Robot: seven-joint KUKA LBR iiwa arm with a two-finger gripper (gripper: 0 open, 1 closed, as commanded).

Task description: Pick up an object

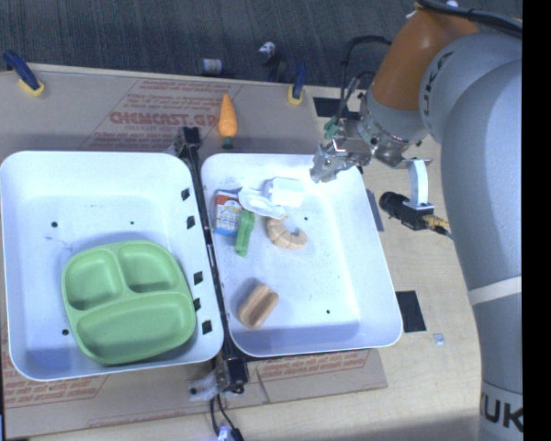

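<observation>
1. In the left bin (18,246), toward its near edge, lies the green divided plate (129,299): stiff moulded plastic by the look of it, light but broad and slick, so only its raised rim offers a hold.
2. Near the right bin's (376,292) near edge lies the tan bread roll (256,304), probably a light toy; pinching across its short width seems the easiest pick.
3. Mid-bin sits the curved croissant (286,235), best pinched across its middle.
4. Along the bin's left edge lie a green stick (244,231) and small packet (226,213), thin and flat, likely to slip.
5. Over the far right corner hovers the hand (329,167); I cannot tell its state.
</observation>
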